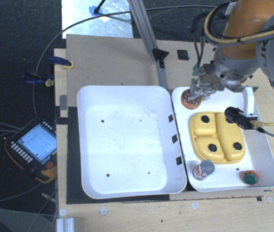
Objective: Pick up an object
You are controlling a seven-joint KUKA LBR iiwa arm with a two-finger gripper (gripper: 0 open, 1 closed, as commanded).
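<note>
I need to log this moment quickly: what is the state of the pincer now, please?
Pincer: down at the far left corner of the right bin, over a small brown round object; open or closed cannot be told.

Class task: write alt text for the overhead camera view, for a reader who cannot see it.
A grey arm with an orange band reaches in from the right, its end effector just above a small round brown object at the right bin's far-left corner. That bin also holds a yellow block with black dots and two small items along its near edge; the left bin sits alongside.
</note>
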